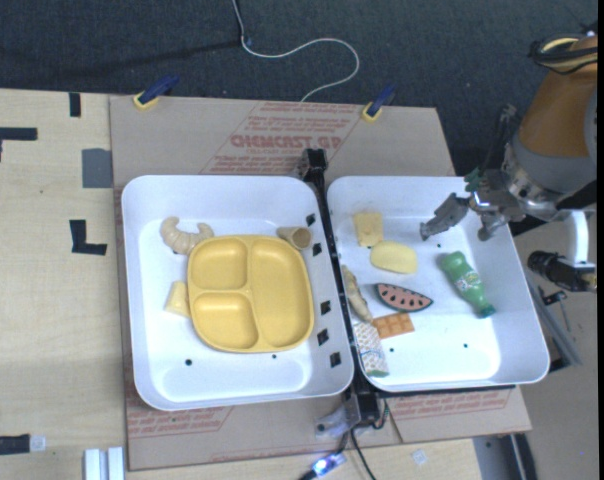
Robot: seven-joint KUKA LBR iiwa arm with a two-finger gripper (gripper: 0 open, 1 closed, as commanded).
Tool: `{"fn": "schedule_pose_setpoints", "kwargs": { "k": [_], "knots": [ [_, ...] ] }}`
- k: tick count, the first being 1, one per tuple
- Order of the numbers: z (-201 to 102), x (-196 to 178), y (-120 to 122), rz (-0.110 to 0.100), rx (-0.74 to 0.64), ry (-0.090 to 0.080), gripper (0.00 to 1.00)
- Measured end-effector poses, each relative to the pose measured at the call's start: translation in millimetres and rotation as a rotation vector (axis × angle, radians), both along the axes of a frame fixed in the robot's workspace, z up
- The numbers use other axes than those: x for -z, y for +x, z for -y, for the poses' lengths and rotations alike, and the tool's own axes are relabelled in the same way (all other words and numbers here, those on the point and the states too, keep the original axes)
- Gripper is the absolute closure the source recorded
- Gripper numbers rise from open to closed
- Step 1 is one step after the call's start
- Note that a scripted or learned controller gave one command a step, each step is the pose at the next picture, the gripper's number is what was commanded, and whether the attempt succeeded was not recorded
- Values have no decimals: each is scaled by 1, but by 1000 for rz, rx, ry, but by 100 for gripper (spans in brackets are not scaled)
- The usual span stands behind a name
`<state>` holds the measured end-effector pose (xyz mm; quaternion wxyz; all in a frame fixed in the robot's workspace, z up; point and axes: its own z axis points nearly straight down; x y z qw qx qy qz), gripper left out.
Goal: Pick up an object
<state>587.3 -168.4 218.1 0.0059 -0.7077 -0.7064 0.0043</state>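
The right bin holds a green bottle, a pale yellow rounded piece, a yellow block, a dark watermelon slice and an orange cracker. My gripper hangs over the bin's upper right part, above the green bottle and to the right of the yellow rounded piece. Its two dark fingers are spread apart, open, with nothing between them. The left finger points toward the yellow pieces.
A beige strip and a printed packet lie along the right bin's left wall. The left bin carries a yellow divided plate, a tan curled piece, a small brown piece and a yellow wedge.
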Motion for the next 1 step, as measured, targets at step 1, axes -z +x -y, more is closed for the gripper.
{"fn": "schedule_pose_setpoints", "kwargs": {
  "k": [1],
  "knots": [
    [0,-7,3,13,-3,-2,0]
  ]
}}
